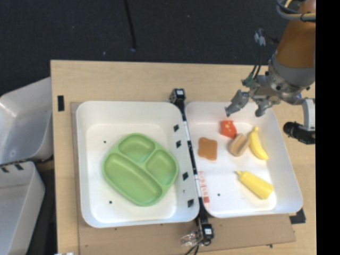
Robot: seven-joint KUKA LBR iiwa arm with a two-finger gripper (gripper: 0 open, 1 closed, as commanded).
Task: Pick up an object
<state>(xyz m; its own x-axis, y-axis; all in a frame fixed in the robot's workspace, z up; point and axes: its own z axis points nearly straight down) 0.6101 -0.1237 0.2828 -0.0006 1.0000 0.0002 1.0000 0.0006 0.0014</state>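
Note:
My gripper [248,108] hangs over the far side of the right bin [220,206], open, with nothing between its fingers. Just below it in that bin lies a small red piece [228,128]. Nearer the middle rests an orange-brown toast slice [207,149]. To the right of it sit a hot dog in a bun [238,144] and a yellow banana [258,144] side by side. A yellow mustard bottle [255,184] lies towards the bin's near right part.
The left bin [87,142] holds a green divided plate [139,168]. A black clip strip [187,158] runs along the seam between the bins. Grey containers [21,126] stand off the bench at the left.

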